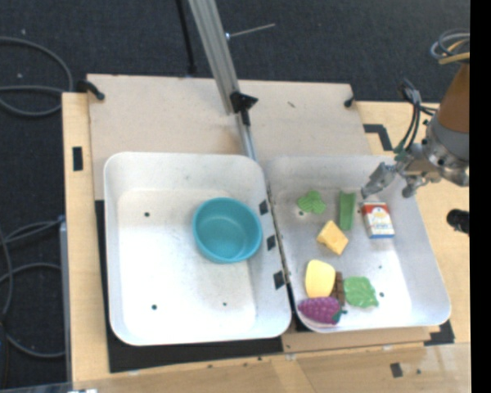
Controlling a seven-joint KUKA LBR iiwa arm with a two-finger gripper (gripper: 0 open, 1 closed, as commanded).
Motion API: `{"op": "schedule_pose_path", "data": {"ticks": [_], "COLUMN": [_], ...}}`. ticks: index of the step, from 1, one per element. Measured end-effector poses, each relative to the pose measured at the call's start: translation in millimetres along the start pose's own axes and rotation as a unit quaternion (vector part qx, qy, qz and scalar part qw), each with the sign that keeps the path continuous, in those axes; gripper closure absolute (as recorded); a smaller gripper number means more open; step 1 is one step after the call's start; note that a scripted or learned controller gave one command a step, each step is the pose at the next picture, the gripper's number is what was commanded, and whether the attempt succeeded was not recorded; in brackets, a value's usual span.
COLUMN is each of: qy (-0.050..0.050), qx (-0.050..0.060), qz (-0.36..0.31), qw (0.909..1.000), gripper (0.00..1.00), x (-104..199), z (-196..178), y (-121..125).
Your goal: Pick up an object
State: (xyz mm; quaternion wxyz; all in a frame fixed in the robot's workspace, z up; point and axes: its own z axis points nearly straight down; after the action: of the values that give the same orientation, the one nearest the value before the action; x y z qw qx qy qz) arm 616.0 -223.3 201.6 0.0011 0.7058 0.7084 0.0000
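My gripper (pixel 391 187) hangs over the far right part of the right bin (pixel 417 293), open, with nothing between its fingers. Just below it lies a small red and white carton (pixel 378 219). Left of the carton stand a green block (pixel 346 209) and a green leafy piece (pixel 312 203). A yellow cheese wedge (pixel 333 238) sits mid-bin. Near the front edge cluster a yellow rounded item (pixel 320 278), purple grapes (pixel 320 309) and a green lumpy item (pixel 360 291).
The left bin (pixel 147 301) holds a blue bowl (pixel 227 229) near its middle. A slanted metal pole (pixel 217 47) rises from the back where the two bins meet. Cables lie on the dark floor around the bench.
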Motion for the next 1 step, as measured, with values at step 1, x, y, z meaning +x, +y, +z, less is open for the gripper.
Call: {"op": "schedule_pose_path", "data": {"ticks": [1], "qy": [-0.001], "qx": [0.000], "qz": [0.000], "qw": [1.0000], "gripper": [0.00], "x": [-0.3], "z": [-0.1], "y": [-0.1]}}
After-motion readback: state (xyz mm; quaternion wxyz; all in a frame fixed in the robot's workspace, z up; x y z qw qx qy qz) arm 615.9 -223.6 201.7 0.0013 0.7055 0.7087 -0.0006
